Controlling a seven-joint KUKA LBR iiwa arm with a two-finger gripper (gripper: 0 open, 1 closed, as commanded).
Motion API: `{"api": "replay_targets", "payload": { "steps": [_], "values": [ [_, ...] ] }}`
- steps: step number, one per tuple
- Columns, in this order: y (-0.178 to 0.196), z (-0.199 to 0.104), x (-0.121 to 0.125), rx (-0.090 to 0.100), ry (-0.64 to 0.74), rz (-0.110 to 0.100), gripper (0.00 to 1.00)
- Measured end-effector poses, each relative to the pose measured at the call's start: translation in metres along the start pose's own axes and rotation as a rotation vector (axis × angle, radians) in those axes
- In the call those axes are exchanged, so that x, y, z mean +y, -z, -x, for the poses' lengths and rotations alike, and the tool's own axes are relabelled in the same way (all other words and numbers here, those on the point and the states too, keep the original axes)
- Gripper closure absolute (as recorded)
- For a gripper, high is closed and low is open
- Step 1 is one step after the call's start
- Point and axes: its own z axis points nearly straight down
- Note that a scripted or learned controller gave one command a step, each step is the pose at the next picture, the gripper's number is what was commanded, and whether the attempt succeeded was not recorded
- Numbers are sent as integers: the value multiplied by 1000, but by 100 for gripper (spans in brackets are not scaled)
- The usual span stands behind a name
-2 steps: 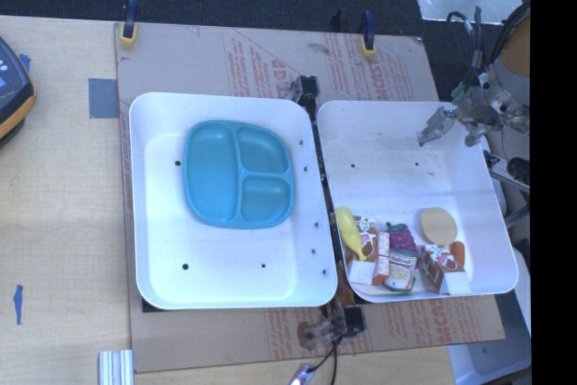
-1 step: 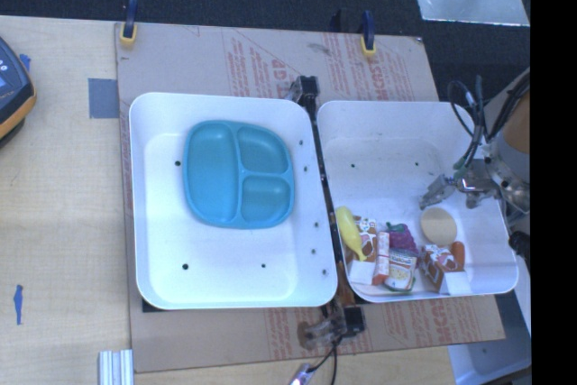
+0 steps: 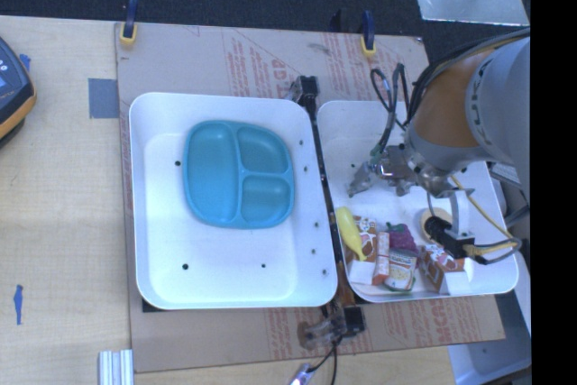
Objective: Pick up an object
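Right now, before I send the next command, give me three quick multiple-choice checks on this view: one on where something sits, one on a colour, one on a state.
1. Where does the divided plate lie?
A. in the left bin
B. in the right bin
C. on the cardboard

2. What colour is that plate?
A. red
B. light blue
C. black

3. How does the gripper stand?
A. over the left bin
C. over the right bin, above the clutter
B. outside both bins

Key:
1 A, the plate rests inside the left bin.
2 B, it is light blue.
3 C, it hangs above the banana and packets.
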Motion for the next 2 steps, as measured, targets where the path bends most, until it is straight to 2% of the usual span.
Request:
{"api": "replay_targets", "payload": {
  "steps": [1,2],
  "values": [
    [0,39,-97,0,-2,1,0],
    [72,112,-101,0,-5,2,0]
  ]
}}
